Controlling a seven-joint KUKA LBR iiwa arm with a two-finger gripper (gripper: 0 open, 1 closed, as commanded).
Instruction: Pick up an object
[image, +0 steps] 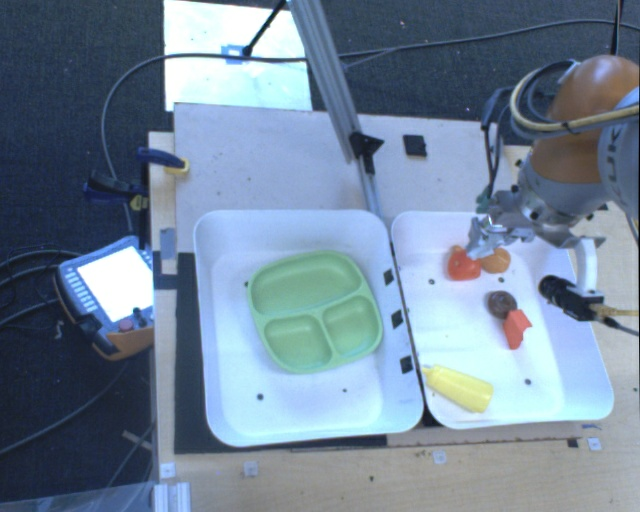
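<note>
In the right bin (560, 400) lie a red-orange toy (461, 266) and an orange piece (496, 262) side by side near the back. A brown round piece (502, 302), a small red piece (516, 328) and a yellow toy (459, 388) lie nearer the front. My gripper (481, 246) hangs low at the back of this bin. It is directly above the gap between the red-orange toy and the orange piece, at or very near their tops. The view does not show anything held.
The left bin (230, 400) holds a green divided plate (315, 310). A slanted metal pole (335, 85) crosses the back board. A black cylinder (562, 292) on the arm juts over the right bin's right side. A handheld pendant (108, 295) lies left of the bench.
</note>
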